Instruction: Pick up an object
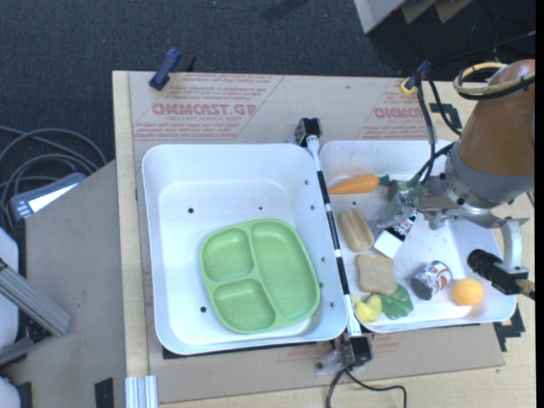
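The arm (497, 134) leans in over the right bin (365, 153), and its end effector (406, 215) hangs low among the clutter near the bin's middle. From here the step looks like the descent onto something to grab. To do it well it should pick one thing that sits apart from its neighbours. The bread roll (356, 229) and the toast (375, 273) lie close together by the left wall, and the carrot (354, 184) lies alone near the back. The can (431, 279) and the orange ball (467, 291) are near the front, with room around each. Best to come straight down and centre over the target before closing.

I cannot tell how the end effector stands; dark parts and a white block (388, 244) just below it muddle the view, and I see nothing plainly held. The left bin (170, 177) carries a green tray (293, 266).
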Motion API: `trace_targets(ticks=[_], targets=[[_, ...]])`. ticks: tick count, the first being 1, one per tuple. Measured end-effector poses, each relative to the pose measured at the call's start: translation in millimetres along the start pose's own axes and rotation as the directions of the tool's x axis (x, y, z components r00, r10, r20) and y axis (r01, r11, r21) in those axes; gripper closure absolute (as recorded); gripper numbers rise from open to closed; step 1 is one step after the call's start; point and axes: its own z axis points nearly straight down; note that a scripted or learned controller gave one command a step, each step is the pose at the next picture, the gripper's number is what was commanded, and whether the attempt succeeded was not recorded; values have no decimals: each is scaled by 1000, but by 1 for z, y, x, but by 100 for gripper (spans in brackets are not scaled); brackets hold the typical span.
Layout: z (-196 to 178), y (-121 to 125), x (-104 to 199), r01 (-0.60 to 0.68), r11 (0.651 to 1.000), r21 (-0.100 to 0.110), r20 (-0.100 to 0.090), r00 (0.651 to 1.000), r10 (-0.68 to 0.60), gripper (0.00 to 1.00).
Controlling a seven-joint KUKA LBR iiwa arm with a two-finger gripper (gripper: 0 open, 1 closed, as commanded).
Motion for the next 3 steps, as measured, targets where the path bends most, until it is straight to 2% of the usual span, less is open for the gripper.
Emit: trace_targets(ticks=[1, 2, 3], targets=[[116, 45, -36, -1, 1000, -2, 1, 1000, 1, 0], [105, 47, -36, -2, 1000, -7, 2, 1000, 2, 100], [16, 19, 33, 1, 1000, -3, 1, 1000, -1, 100]])
